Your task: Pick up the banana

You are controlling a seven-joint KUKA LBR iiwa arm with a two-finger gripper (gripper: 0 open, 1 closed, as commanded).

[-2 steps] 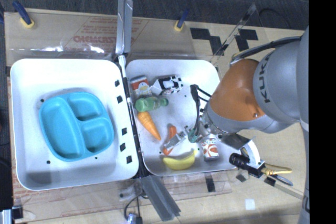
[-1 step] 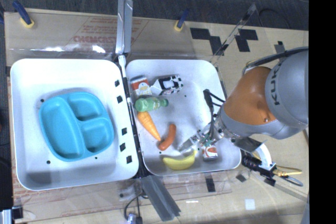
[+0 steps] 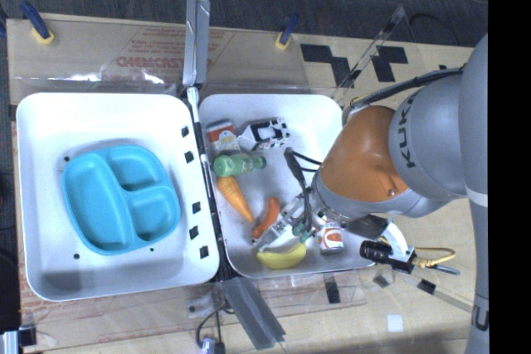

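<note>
A yellow banana [image 3: 282, 257] lies near the front edge of the right bin [image 3: 319, 108]. My gripper [image 3: 288, 230] reaches down just above it, its metal fingers close over the banana's upper side. The grey arm with its orange band [image 3: 365, 157] covers the right part of this bin. I cannot see the fingertips well enough to judge them.
In the right bin lie two orange carrots [image 3: 235, 195], a green bottle [image 3: 236, 165], a small red-and-white pack [image 3: 220, 133], a black-and-white toy [image 3: 270, 131] and a small can [image 3: 331, 239]. The left bin [image 3: 41, 120] holds a blue divided tray [image 3: 122, 196].
</note>
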